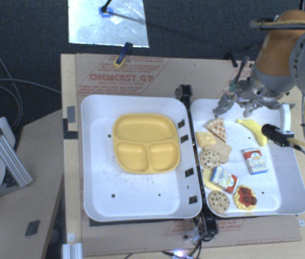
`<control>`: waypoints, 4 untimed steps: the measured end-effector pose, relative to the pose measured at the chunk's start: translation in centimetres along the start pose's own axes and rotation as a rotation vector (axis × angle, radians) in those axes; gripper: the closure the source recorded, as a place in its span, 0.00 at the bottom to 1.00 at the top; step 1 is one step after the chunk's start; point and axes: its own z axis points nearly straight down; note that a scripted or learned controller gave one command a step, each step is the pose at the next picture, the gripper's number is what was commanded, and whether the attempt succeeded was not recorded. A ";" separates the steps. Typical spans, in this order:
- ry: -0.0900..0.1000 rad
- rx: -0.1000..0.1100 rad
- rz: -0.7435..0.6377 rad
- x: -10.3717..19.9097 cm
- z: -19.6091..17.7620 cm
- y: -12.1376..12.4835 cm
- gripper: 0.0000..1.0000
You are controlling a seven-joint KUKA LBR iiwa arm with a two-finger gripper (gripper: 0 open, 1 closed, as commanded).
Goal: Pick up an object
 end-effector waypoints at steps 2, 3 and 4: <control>0.001 0.004 0.003 -1.3 9.0 1.1 1.00; 0.002 -0.013 -0.006 4.3 -4.7 -4.4 1.00; 0.001 -0.001 0.000 4.0 -3.8 -4.6 0.00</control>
